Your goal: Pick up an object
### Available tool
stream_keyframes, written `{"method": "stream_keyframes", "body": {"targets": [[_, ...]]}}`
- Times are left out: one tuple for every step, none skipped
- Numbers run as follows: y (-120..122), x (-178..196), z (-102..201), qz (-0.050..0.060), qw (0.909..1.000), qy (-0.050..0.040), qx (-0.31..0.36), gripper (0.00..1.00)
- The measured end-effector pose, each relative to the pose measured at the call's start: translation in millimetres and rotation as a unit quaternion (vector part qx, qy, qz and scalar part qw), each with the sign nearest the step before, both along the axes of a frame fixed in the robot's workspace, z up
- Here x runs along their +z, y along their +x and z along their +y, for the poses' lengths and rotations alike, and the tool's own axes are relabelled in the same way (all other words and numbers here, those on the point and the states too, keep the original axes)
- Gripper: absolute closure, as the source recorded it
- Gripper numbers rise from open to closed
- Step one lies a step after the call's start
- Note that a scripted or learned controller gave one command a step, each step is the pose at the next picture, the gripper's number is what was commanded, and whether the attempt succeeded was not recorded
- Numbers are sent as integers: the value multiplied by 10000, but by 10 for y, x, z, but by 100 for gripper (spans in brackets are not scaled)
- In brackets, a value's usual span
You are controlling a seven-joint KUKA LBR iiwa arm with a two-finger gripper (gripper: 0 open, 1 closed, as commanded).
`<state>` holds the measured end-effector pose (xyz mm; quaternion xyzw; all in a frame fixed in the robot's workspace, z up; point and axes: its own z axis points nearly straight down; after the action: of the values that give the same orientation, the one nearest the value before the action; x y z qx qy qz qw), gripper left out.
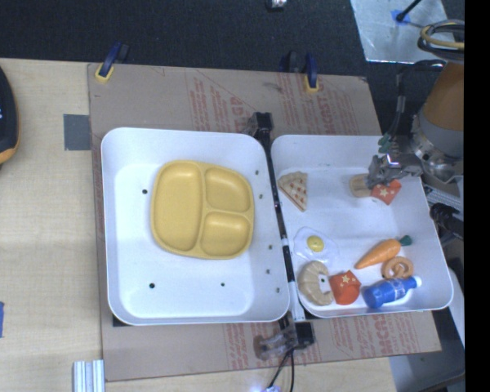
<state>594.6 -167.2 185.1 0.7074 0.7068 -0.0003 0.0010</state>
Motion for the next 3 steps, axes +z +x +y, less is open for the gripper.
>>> {"method": "stream_keyframes", "body": {"targets": [[-95, -60, -424, 12, 10000, -3, 3, 100], [-455, 229, 143, 29, 10000, 22, 45, 100], [-243, 475, 602, 2, 10000, 12, 48, 100]]}}
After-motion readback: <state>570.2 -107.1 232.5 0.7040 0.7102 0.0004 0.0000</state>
